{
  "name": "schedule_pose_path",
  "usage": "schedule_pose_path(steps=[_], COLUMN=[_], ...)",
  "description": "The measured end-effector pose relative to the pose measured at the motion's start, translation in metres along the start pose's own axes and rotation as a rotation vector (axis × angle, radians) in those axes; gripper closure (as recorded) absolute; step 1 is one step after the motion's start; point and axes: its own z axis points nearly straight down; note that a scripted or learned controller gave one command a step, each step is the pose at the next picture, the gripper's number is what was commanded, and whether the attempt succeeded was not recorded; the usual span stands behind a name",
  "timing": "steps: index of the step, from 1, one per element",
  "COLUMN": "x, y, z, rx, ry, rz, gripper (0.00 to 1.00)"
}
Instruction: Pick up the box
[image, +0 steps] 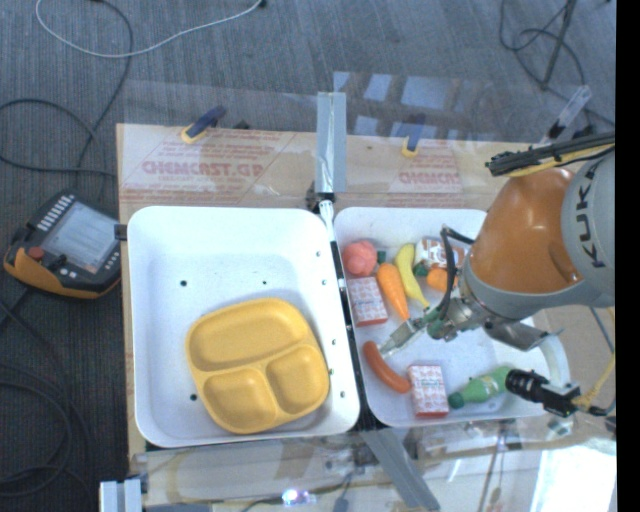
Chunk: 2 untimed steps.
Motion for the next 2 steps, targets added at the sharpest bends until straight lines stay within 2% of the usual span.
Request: schedule_pose_path(steps=[1, 2], x=[-0.0561, -0.0545], y=[-0.0209, -0.0196], z=[0.0749, 0.0696], rx=[0.001, 0.003], ry=[0.000, 0.006], rz=[0.033, 0.032], gripper=[0.00, 1.00])
